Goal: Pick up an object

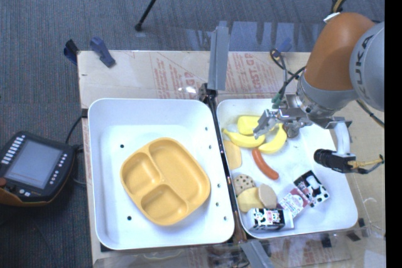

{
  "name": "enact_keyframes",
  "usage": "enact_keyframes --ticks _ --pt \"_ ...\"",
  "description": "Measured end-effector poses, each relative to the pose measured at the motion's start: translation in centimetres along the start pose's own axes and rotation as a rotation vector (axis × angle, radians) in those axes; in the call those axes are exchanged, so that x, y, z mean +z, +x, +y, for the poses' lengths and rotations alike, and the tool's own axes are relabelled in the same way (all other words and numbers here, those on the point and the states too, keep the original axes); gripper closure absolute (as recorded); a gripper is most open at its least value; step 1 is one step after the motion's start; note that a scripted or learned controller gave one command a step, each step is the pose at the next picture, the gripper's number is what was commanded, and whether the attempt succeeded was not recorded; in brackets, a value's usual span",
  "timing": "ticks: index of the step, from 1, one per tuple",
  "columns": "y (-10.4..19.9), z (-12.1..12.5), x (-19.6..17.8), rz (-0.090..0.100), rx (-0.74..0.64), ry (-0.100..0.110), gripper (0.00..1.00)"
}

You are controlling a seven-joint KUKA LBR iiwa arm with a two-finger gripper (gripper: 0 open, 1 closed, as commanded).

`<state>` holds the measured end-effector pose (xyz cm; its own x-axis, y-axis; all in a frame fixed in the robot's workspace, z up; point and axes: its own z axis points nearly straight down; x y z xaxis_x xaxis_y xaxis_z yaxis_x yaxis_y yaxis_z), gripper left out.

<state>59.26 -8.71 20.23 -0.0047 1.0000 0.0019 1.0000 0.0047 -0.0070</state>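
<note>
Broadly, the left bin (107, 135) carried a single yellow divided plate (164, 180), lying flat and turned at an angle, while the right bin (342, 210) held a crowd of small toy foods. The arm (342, 66) reached in from the right, and its gripper (269, 124) hung over the upper part of the right bin with the fingers spread apart and nothing between them; it sat directly above the yellow banana (242, 137), the nearest candidate for the pick. Whether the tips touched the fruit could not be told at this angle. The banana lay against the bin's left wall, curved, with a second yellow piece (276, 145) just beside it under the gripper. Judged as moulded plastic, it was probably light, stiff and rather slick, so a pinch across the narrow middle of the curve looked safer than one at the tapering ends, where it could squirt out. Below it lay a red sausage (264, 164), a cookie (244, 182), a potato-like lump (267, 196), and two cow-print cartons (311, 187), all near one another and likely to be nudged by a wide approach.
</note>
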Motion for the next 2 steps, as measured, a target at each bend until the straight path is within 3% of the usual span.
enact_keyframes --ticks 1,2 --pt "-3.2 -0.5 11.5 0.001 -0.185 0.007 0.0" --pt "-3.3 -0.3 10.3 0.002 -0.181 0.003 1.0"
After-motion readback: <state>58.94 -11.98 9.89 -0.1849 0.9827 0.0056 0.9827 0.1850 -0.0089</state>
